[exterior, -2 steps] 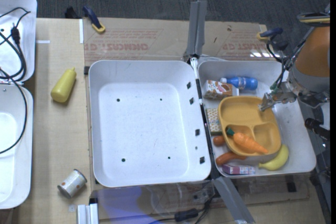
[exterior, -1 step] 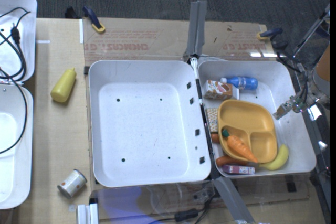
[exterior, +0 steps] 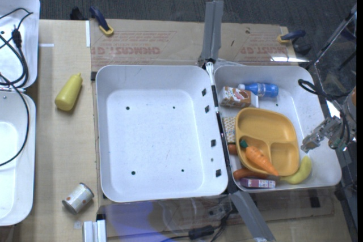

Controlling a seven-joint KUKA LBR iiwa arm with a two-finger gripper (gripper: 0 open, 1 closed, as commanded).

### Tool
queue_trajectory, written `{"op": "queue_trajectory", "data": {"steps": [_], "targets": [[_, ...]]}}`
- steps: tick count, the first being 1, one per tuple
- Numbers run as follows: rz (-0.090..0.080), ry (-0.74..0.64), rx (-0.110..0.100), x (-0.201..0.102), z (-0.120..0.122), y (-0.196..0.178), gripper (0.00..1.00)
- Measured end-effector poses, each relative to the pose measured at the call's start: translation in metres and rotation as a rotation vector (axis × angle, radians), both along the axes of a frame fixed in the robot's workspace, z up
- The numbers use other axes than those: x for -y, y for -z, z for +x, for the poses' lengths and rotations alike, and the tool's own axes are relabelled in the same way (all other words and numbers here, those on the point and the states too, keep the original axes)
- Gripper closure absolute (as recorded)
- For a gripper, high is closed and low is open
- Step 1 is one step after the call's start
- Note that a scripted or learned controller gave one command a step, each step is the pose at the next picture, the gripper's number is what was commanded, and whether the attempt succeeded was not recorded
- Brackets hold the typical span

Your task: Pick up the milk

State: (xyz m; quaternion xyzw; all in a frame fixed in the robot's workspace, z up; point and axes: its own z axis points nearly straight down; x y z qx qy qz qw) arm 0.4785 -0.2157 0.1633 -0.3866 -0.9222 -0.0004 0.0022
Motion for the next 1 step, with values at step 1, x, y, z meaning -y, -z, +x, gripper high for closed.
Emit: {"op": "queue_trajectory", "data": {"steps": [1], "targets": [[-0.001, -0.475, 0.007, 0.0057, 0.0099, 0.0719, 1.00]]}}
